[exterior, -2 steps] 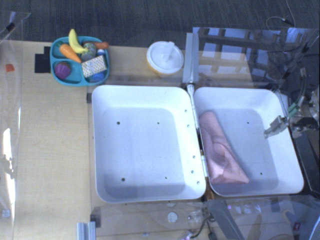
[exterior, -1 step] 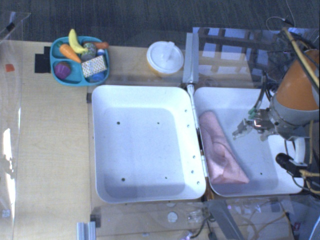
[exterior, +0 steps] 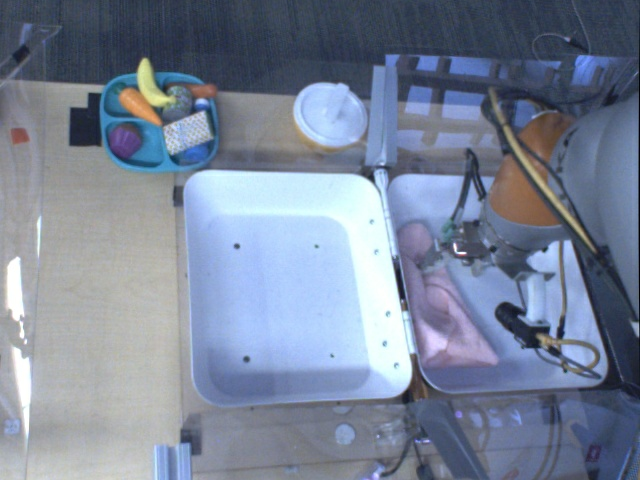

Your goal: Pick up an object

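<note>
A pink soft object (exterior: 440, 308) lies along the left wall of the right white bin (exterior: 432, 200), stretching from near the bin's middle toward its front. My gripper (exterior: 447, 247) hangs low over that bin, right at the upper end of the pink object. The grey arm with its orange band (exterior: 525, 196) comes in from the right and covers much of the bin's right half. Cables and the wrist body hide the gripper's tips.
The left white bin (exterior: 280, 278) sits beside the right one, sharing a hinged divider. Behind the bins stand a blue tray of toy food (exterior: 160, 120) and a white lidded container (exterior: 330, 116). A metal frame rises at the back right.
</note>
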Controlling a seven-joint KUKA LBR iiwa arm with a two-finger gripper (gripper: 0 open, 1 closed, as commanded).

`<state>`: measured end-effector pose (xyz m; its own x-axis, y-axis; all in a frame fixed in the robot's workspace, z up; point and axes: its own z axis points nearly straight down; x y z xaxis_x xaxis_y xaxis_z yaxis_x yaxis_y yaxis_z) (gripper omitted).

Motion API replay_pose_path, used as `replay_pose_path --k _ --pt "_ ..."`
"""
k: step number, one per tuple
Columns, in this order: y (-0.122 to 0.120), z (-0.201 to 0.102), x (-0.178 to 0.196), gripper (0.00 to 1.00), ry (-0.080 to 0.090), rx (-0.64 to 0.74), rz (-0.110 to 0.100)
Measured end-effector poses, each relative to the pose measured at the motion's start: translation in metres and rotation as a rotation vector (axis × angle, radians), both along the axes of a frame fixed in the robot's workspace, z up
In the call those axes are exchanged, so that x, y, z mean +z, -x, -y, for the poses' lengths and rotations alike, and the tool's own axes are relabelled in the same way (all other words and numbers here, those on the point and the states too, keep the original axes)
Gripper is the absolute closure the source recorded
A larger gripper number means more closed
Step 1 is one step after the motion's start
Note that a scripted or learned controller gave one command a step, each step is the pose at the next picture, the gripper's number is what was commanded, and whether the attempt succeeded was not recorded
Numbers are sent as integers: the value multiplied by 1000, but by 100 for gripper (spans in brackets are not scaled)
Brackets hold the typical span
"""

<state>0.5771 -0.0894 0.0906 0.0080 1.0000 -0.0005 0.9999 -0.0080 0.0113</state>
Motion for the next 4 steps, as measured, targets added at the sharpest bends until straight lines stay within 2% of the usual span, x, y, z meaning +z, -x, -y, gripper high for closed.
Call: replay_pose_path --k 1,2,3,4 --pt "-67 -8 -2 0 -3 -324 -2" --pt "-35 7 56 0 0 -18 -8" --pt "-15 59 0 0 2 119 2" --pt "-10 3 0 0 2 176 4"
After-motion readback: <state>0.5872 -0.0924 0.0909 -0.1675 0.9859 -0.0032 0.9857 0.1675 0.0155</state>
